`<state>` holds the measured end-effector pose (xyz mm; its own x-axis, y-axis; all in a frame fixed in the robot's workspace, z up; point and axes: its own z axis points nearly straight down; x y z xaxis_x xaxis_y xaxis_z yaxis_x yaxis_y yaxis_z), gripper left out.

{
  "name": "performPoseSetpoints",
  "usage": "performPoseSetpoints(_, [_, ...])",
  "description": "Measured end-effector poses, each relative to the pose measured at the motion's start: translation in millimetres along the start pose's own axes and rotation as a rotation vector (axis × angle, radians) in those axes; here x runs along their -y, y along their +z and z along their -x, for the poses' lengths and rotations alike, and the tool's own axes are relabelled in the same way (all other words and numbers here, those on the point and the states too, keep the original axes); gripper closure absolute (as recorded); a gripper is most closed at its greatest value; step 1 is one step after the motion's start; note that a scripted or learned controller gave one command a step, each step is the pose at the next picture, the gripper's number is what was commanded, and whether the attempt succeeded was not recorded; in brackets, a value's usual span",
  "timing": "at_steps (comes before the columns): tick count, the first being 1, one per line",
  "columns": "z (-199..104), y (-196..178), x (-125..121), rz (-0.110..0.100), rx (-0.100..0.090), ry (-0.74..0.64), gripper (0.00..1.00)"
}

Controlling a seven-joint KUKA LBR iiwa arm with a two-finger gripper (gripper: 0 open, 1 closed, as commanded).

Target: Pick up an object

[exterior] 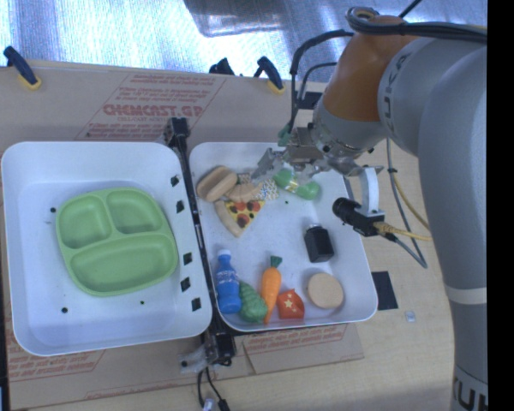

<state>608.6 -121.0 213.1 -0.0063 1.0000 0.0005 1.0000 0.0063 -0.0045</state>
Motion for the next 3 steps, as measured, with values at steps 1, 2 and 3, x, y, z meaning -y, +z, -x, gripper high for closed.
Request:
performPoseSetpoints(1, [-11.7, 122.5, 22.2, -0.002, 0.000, -0.001, 0.00])
performPoseSetpoints(2, [-28.6, 114.6, 100.6, -0.001, -0.001, -0.001, 0.00])
performPoseSetpoints(3, [18.9, 122.2, 132.0, 0.002, -0.001, 0.001, 0.00])
